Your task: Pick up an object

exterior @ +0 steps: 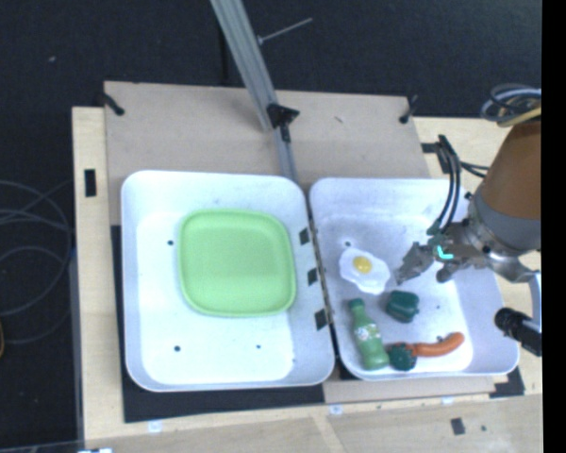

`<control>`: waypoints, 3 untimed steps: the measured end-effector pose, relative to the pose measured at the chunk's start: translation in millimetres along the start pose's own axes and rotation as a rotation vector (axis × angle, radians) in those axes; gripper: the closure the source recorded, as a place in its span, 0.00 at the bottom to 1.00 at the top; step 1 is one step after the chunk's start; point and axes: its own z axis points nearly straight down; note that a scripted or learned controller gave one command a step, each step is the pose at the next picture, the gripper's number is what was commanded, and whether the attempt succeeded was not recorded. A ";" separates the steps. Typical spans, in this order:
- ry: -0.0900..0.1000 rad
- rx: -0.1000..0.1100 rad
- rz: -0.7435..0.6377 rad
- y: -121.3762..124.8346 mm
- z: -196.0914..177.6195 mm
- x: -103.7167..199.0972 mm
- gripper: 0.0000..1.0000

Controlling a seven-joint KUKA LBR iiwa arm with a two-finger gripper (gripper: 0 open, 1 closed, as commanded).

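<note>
While the left white bin (pixel 141 253) carries a flat, smooth pale-green square plate (pixel 237 261), we find the toys in the right white bin (pixel 387 196): a glossy fried egg (pixel 362 268), a green bottle (pixel 366 333), a dark green pepper (pixel 402 304), an orange-red sausage (pixel 438 345). Over them the grey arm slants in, gripper (pixel 424 267) spread, pinching nothing.

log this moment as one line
gripper: open, above right bin | nearest: fried egg, green pepper | held: nothing

Grey arm (pixel 498 223), orange band, black cables
</note>
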 end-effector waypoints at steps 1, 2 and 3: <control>0.000 0.000 0.000 0.0 0.0 0.0 0.00; 0.000 0.006 0.000 -2.7 61.5 4.2 0.00; -0.002 -0.002 0.001 2.0 103.1 8.5 0.00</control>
